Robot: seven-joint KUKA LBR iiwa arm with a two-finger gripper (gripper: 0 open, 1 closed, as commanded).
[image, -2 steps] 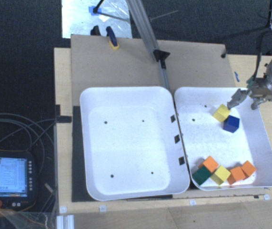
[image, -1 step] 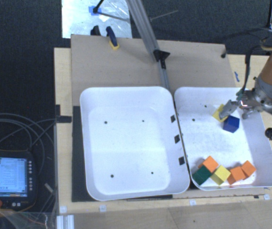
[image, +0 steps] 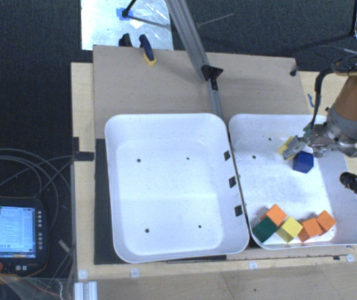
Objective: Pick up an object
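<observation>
- Your site: a robotics lab.
- Tabletop (image: 165,83): two white bins (image: 165,186) side by side.
- Teach pendant (image: 12,233) with trailing cables (image: 40,167) on dark carpet (image: 28,42).
- Camera pole (image: 191,33) beside your bins.

Left bin (image: 125,139): floor bare, open throughout. Right bin (image: 248,139): open across the middle and left; blue cube (image: 302,162) with a yellow piece (image: 287,147) near the far right; five cubes (image: 294,224) clustered along the near wall. Slanted pole (image: 191,33) crosses behind both bins.
</observation>
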